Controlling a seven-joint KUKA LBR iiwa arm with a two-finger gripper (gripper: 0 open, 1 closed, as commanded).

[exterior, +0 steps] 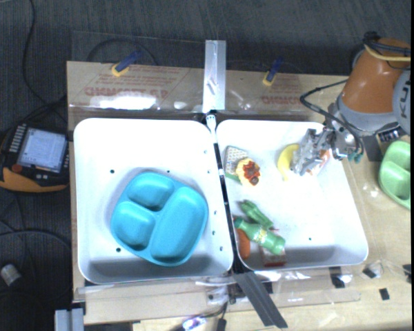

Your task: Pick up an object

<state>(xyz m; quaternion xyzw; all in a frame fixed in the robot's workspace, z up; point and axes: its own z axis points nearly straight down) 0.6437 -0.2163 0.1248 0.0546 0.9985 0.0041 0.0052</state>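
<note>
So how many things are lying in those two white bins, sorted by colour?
Blue: 1, the divided plate in the left bin
Yellow: 1, the banana-like piece by the gripper
Green: 1, the green toy
Red and mixed: 2, toy and toy
Total: 5

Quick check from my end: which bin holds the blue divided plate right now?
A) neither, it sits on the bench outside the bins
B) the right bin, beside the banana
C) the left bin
C: the blue divided plate lies inside the left bin, apart from the toys in the right bin.
</note>
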